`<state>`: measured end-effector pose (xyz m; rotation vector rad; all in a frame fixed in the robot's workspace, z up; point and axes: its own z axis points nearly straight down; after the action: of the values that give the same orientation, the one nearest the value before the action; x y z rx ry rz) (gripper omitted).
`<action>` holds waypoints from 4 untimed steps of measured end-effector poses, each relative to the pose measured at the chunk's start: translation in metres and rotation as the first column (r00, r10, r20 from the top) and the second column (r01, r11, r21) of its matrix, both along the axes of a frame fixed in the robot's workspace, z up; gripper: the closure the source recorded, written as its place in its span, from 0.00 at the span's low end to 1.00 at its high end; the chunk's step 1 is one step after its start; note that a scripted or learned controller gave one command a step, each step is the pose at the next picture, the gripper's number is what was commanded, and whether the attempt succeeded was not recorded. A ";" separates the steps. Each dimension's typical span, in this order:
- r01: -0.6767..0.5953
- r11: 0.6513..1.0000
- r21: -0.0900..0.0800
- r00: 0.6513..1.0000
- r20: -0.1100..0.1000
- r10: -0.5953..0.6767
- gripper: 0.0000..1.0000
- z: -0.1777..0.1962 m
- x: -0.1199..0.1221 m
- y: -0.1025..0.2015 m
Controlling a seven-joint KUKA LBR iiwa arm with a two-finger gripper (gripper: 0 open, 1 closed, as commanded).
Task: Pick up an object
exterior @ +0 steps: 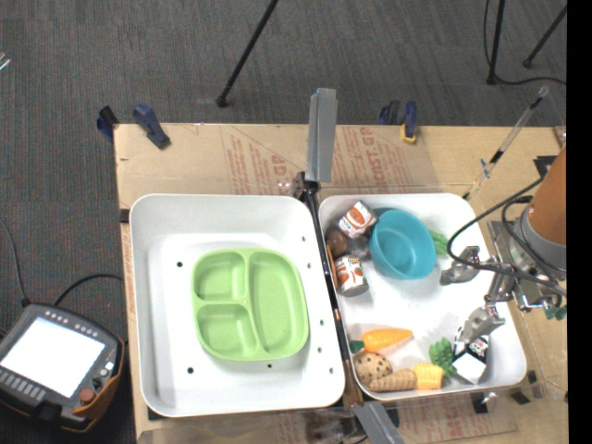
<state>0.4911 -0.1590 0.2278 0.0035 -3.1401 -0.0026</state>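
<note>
The right bin point(444, 202) holds the loose objects: a teal bowl point(403, 244), two small cans point(356, 218) point(350, 275), an orange carrot point(387, 339), a cookie point(372, 366), a yellow corn piece point(427, 375), a green broccoli piece point(442, 351) and a small white box point(472, 365). My gripper point(470, 296) hangs over the right side of this bin, just right of the bowl and above the box. Its two fingers point(460, 270) are spread apart, open, with nothing between them.
The left bin point(157, 248) holds a green divided plate point(250, 303). A grey post point(322, 141) stands at the back between the bins. Blue clamps point(148, 126) grip the bench's back edge. A teach pendant point(55, 363) lies on the floor at the lower left.
</note>
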 end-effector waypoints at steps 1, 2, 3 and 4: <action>-0.058 0.998 0.004 0.998 -0.010 0.058 0.00 -0.107 0.069 0.029; -0.088 0.996 -0.004 0.996 0.008 0.088 0.00 -0.136 0.120 0.039; -0.092 0.996 -0.007 0.996 0.007 0.092 1.00 -0.124 0.121 0.040; 0.274 0.962 -0.002 0.962 -0.009 -0.274 1.00 -0.138 0.127 0.004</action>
<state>0.6180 -0.1548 0.0900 -0.4293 -3.1015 -0.0012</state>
